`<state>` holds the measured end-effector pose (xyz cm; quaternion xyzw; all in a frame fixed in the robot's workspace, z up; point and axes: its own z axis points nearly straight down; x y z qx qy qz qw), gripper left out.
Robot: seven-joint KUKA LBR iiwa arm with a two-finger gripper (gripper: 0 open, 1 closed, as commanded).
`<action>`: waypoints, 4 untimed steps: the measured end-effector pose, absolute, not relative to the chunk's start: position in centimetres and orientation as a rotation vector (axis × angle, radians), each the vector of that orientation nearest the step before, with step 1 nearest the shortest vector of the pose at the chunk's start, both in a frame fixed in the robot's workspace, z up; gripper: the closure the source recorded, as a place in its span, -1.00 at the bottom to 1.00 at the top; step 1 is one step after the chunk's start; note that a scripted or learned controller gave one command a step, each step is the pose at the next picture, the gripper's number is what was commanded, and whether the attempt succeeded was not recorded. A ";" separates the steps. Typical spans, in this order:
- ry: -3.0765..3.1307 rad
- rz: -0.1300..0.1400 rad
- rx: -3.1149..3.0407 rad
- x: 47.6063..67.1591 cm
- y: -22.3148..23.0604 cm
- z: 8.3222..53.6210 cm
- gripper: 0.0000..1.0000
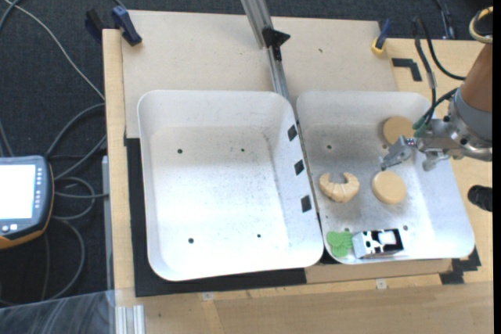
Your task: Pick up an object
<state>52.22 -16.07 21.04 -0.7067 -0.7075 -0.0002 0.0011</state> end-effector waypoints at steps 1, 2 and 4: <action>-2.222 -0.001 -2.219 52.2 -16.1 21.0 -1.00; -2.215 0.005 -2.218 51.8 -17.0 15.9 -1.00; -2.225 -0.002 -2.228 52.1 -17.2 9.7 -1.00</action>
